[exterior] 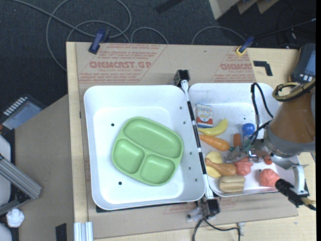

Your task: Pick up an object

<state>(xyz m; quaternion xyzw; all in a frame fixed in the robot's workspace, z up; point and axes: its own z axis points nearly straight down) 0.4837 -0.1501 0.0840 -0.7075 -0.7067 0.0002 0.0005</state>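
Green divided plate (147,151) sits alone in left bin (95,134), well left of the jaws (244,152). Jaws low over right-bin clutter: carrot (214,142), banana (214,130), red pieces (244,166). Jaw state: cannot tell. Risk: tight packing, likely graze or double grab.
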